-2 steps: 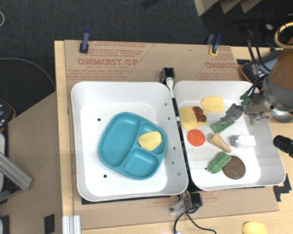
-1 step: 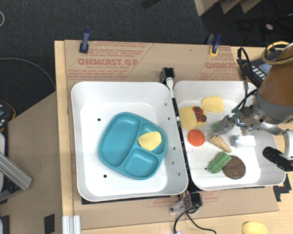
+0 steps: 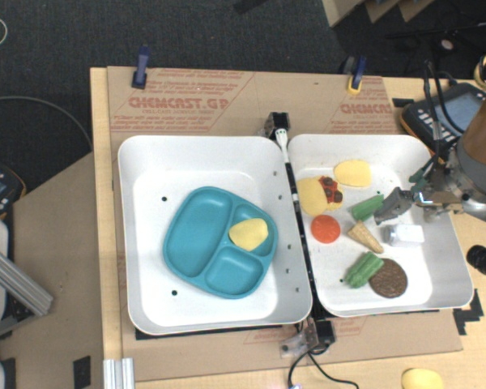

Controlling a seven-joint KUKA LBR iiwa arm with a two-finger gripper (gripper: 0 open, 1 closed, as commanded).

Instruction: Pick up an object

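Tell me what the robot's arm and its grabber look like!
The arm comes in from the right. It is big, round and grey, with black cables looped beside it. The gripper is made of grey and silver metal, with dark grey fingers at its tip. The picture is too blurry to show any markings.

Brown board point(image 3: 227, 96) under bins: red "CHEMCAST" print (repeated at right, partly hidden).

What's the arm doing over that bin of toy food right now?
Gripper low over right bin, nothing seen held. Nearest: green piece, cone. Orange round and brown cookie close by.
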